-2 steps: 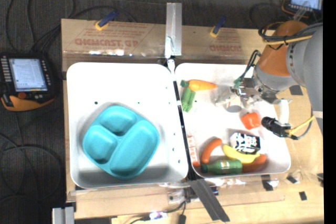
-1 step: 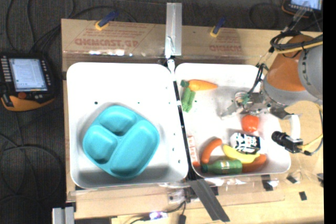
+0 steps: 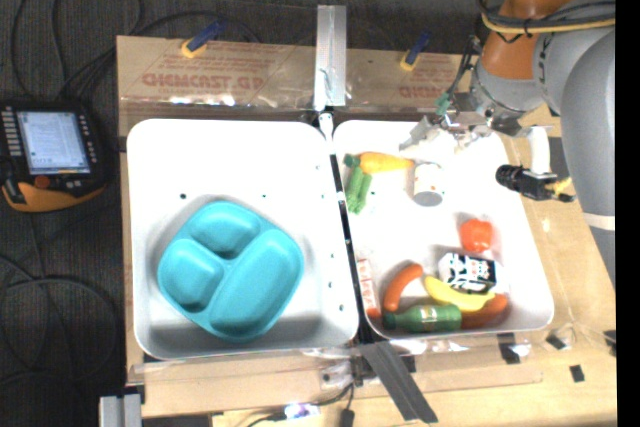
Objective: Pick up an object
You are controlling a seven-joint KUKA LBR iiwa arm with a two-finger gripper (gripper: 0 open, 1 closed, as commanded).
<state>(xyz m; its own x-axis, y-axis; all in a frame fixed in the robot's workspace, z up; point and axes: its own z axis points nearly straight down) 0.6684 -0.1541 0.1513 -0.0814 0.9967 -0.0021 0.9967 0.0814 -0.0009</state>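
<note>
While the tool (image 3: 447,127) hovers spread and unladen over the right bin's (image 3: 530,245) far edge, toy food (image 3: 440,295) crowds its near corner; left bin (image 3: 150,165) holds a blue tray (image 3: 232,268).

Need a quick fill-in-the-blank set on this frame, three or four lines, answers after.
1. The blue divided tray lies in the ____ bin of the camera view.
2. The tray has ____ compartments.
3. The gripper hangs over the ____ edge of the right bin.
4. The white cup lies just right of the yellow and ____ corn cob.

Answers: left; three; far; green
</note>
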